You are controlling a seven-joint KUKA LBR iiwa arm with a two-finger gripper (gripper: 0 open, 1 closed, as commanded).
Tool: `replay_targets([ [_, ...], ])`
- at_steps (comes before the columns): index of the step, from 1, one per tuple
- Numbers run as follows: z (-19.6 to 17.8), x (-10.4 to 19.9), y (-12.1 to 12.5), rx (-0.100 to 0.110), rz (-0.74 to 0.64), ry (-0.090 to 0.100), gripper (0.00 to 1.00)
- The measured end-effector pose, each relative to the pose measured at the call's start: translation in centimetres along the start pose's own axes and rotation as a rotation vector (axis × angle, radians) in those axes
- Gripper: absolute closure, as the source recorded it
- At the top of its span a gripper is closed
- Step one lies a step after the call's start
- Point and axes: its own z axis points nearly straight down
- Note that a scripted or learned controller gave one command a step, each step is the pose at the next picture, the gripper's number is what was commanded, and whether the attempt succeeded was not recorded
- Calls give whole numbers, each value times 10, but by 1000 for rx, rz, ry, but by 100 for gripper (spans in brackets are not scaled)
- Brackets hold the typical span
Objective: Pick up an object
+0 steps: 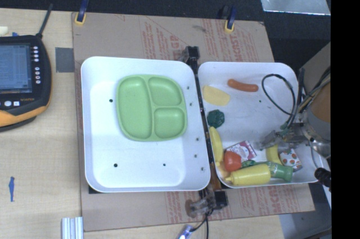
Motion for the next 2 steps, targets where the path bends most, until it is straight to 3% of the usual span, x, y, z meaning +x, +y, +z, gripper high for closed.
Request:
replay_targets([
  [1,-10,-1,0,0,-5,-2,100],
  [2,-73,60,122,-3,2,1,100],
])
